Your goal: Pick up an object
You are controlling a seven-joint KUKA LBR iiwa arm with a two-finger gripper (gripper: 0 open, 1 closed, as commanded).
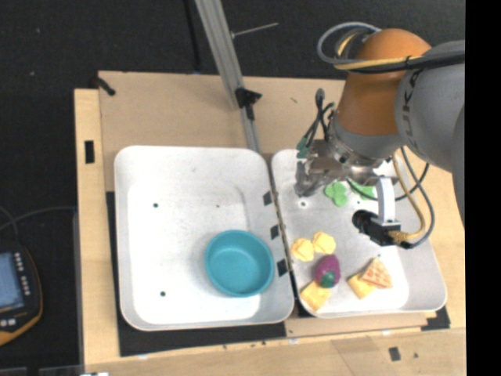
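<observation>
My gripper (pixel 311 180) hangs low over the back left part of the right bin (pixel 423 288), near the divider. A small green toy (pixel 338 192) lies just to its right, partly hidden under the wrist. Toward the bin's front lie two yellow pieces (pixel 304 249) (pixel 324 243), a purple toy with a green top (pixel 327 271), a yellow wedge (pixel 315 296) and an orange slice-shaped toy (pixel 373 276). I see nothing held by the gripper.
A blue bowl (pixel 238 262) sits at the front right of the left bin (pixel 156 178). A slanted metal pole (pixel 227 61) crosses the bench behind the bins. Black cables and a connector (pixel 374 224) dangle from the wrist over the right bin.
</observation>
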